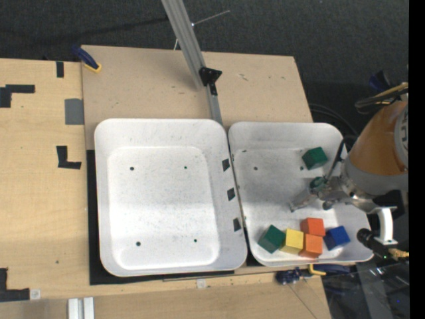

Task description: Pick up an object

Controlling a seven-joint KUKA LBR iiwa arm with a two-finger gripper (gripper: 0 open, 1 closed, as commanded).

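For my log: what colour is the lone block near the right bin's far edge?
Green block, camera view.

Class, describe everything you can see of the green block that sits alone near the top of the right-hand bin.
The green block is a small cube, matte and solid in colour, perhaps foam or painted wood. It rests on the floor of the right bin near the far right corner, turned slightly askew to the walls. It stands apart from the cluster of coloured blocks along the near wall. The gripper hangs just in front of it, not touching it.
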